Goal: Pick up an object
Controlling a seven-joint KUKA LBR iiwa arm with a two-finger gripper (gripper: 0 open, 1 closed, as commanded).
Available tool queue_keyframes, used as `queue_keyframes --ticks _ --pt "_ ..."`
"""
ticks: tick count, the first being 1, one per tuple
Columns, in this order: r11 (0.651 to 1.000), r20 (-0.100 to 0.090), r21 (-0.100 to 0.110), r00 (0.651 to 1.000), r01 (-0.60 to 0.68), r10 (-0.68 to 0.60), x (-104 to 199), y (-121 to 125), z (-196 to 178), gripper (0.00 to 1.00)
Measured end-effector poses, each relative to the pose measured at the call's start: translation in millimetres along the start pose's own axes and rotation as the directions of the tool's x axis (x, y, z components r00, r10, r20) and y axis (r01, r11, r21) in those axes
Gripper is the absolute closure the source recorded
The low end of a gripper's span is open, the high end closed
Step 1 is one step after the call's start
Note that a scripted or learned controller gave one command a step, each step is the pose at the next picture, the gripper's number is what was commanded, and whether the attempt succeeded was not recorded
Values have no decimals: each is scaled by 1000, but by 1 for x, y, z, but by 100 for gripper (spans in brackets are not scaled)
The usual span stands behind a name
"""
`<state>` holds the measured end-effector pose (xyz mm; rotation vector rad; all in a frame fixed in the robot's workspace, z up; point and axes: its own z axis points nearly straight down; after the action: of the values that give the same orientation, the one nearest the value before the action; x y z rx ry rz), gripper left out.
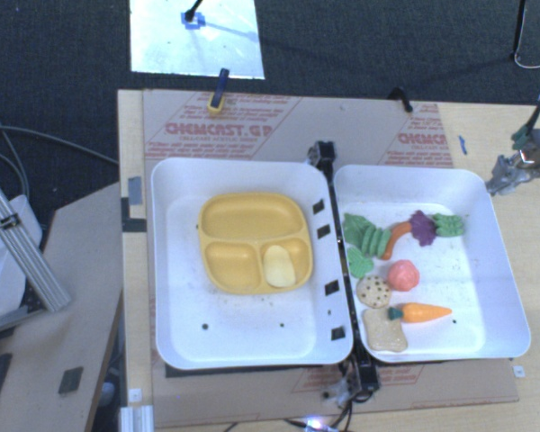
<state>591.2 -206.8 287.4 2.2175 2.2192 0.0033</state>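
Observation:
The right bin [499, 268] holds several toy foods: a carrot [418, 312], a pink ball [403, 275], a round cookie [373, 290], a bread slice [384, 331], a green ridged piece [368, 236], a small green piece [359, 263], an orange curved piece [396, 238], a purple piece [423, 228] and a green leafy piece [450, 224]. My gripper [508, 175] is at the view's right edge, beside the far right corner of this bin and apart from every toy.
The left bin [175, 268] holds a yellow divided plate [252, 219] with a pale yellow piece [280, 266] in its near right compartment. Black clips [328, 259] line the seam between the bins. A cardboard sheet [252, 124] lies under both.

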Motion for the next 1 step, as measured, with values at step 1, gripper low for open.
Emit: queue_keyframes --ticks 1 --pt "1000 -1 5 1000 -1 1 0 -32 8 100"
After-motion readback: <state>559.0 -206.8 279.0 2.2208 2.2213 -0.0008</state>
